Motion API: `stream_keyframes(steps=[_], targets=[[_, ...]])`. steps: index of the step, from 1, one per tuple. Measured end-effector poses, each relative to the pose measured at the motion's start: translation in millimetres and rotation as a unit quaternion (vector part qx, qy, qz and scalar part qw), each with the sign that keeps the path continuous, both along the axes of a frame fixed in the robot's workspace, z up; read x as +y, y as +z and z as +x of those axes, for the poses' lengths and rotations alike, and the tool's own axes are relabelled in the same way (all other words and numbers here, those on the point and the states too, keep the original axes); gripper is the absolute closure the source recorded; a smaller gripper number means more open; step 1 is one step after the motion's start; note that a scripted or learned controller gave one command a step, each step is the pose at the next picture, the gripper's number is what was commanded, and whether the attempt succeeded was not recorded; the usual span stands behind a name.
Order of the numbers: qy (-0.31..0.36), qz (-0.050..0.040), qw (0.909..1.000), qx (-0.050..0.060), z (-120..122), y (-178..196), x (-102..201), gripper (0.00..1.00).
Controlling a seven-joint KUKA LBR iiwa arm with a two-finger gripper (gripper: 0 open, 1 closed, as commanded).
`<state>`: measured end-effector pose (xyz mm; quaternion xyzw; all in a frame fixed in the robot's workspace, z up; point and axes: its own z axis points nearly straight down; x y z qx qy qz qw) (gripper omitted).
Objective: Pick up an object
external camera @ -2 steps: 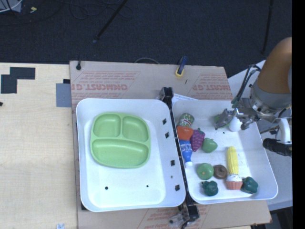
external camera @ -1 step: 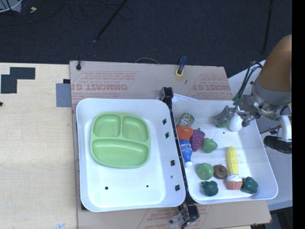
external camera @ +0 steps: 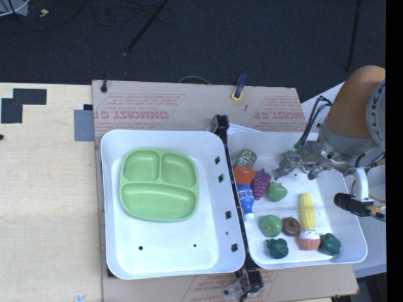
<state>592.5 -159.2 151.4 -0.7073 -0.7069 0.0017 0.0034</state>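
In the camera view, over the far half of the right bin [external camera: 352,257]: gripper [external camera: 284,167], low, reaching in from the right-hand wall on the grey arm [external camera: 352,115]. Hangs just beside the purple grapes [external camera: 260,184] and the green pear [external camera: 276,192], a little to their far side. Grips nothing visible. Cannot tell whether the pincer stands wide or narrow; too dark and too small at this slant.

Nearest candidates for the pick: grapes and pear, touching each other near the bin's middle. Close on their left, against the divider wall: small can [external camera: 245,158], orange piece [external camera: 242,175], blue bottle [external camera: 245,201]. Toward the near edge: green apple [external camera: 271,225], brown doughnut [external camera: 291,226], yellow corn [external camera: 306,211], cupcake [external camera: 309,240], two dark green pieces [external camera: 277,248].

In the left bin [external camera: 116,244]: a green divided plate [external camera: 158,185], well apart from the work.

Risks, as judged from here: closing on two touching toys at once and dropping both; nudging the round pear so that it rolls off; pushing the grapes into the cluster at the divider; closing short, on air, given the offset to the far side.
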Motion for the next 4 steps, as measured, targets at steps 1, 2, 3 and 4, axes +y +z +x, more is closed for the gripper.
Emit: stream_keyframes(steps=[1, 2, 3, 4], targets=[[0.001, -0.0019, 1.0000, -0.004, 5.1, -42.3, 4.4, 0.00], [0.001, -0.0016, 1.0000, -0.003, 5.5, -64.3, 5.5, 0.00], [0.000, -0.0005, 1.0000, -0.002, 5.1, -54.0, 5.3, 1.00], [0.000, -0.0011, 1.0000, -0.004, 12.8, -6.3, 10.1, 1.00]])
